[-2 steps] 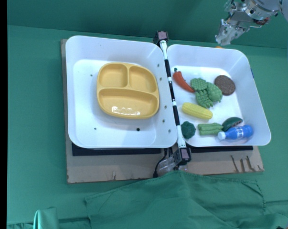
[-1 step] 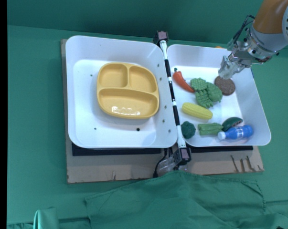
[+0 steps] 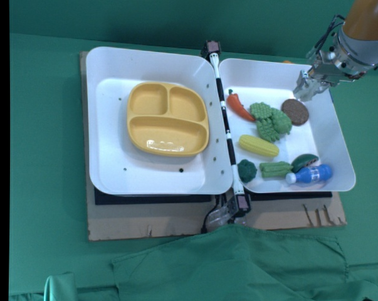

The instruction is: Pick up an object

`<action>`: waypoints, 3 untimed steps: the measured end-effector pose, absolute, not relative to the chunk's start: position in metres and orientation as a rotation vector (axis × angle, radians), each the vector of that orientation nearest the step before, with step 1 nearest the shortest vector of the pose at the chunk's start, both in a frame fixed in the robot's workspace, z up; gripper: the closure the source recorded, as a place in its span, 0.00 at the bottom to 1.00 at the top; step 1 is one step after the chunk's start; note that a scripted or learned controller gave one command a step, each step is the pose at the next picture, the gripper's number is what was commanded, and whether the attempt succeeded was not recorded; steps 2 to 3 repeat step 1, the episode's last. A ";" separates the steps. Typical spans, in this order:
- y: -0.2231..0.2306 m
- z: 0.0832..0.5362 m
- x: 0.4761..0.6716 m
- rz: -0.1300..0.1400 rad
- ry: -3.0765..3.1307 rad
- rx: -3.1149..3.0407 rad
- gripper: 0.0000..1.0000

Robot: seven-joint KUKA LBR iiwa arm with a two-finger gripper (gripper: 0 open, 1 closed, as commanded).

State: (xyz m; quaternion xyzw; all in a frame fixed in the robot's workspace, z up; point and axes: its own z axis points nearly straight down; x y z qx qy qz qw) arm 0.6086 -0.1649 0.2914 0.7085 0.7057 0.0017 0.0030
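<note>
My gripper (image 3: pixel 308 88) hangs over the back right part of the right bin (image 3: pixel 339 149), just above and slightly right of a brown round patty (image 3: pixel 295 111). Nothing shows between its fingers. Also in that bin lie a red chili pepper (image 3: pixel 240 106), a light green leafy piece (image 3: pixel 271 121), a yellow corn cob (image 3: pixel 258 145), a dark green broccoli (image 3: pixel 246 170), a green ridged vegetable (image 3: pixel 275 168), a dark green and red slice (image 3: pixel 304 162) and a blue bottle (image 3: pixel 310 175).
The left bin (image 3: pixel 107 162) holds a yellow divided plate (image 3: pixel 168 118). A black and white rail (image 3: pixel 222 118) runs between the two bins. Green cloth surrounds the bench, with brown cardboard (image 3: pixel 145 221) under the bins.
</note>
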 end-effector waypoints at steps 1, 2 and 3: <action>-0.161 0.270 0.641 0.003 2.214 2.219 1.00; -0.161 0.270 0.641 0.003 2.214 2.219 1.00; -0.161 0.270 0.641 0.003 2.214 2.219 1.00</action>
